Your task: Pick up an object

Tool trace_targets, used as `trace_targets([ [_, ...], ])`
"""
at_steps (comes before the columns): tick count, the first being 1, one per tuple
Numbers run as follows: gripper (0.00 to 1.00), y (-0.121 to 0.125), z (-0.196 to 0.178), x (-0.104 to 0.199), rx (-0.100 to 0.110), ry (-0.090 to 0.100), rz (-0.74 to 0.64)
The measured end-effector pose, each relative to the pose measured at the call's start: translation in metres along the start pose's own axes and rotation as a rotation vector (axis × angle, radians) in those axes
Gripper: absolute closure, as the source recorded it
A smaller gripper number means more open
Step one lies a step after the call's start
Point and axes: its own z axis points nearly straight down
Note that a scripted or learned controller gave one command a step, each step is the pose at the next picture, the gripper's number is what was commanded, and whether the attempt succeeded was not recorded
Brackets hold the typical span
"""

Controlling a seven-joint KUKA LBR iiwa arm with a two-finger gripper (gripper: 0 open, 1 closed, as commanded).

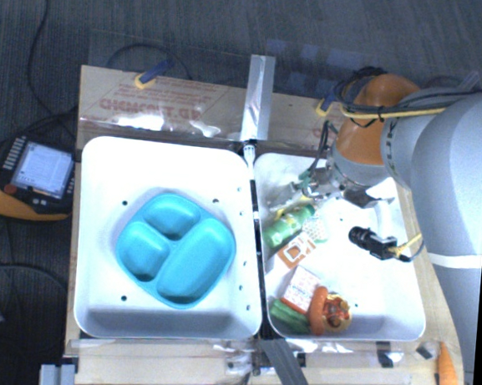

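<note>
Two white bins sit side by side on your counter [108,84], above dark carpet. The left bin [89,300] carries a blue divided tray [176,247]. In the right bin [398,314], a green bottle [283,228], small cartons [298,286] and an orange toy [324,310] crowd the left and near walls, leaving bare floor toward the right. Your gripper [315,186] hangs over the far-left corner, just above the bottle; whether its fingers are open or closed cannot be told.

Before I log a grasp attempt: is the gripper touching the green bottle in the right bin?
Cannot tell. In the camera view the gripper sits right above the green bottle, and their outlines merge, with neither contact nor a gap plainly visible.
</note>
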Motion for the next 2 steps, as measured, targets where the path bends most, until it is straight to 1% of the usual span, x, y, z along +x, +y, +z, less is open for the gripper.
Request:
trace_targets([
  [1,1.0,0.0,-0.009,0.0,0.003,0.004,0.001],
  [2,1.0,0.023,-0.125,0.023,0.01,0.003,0.066],
])
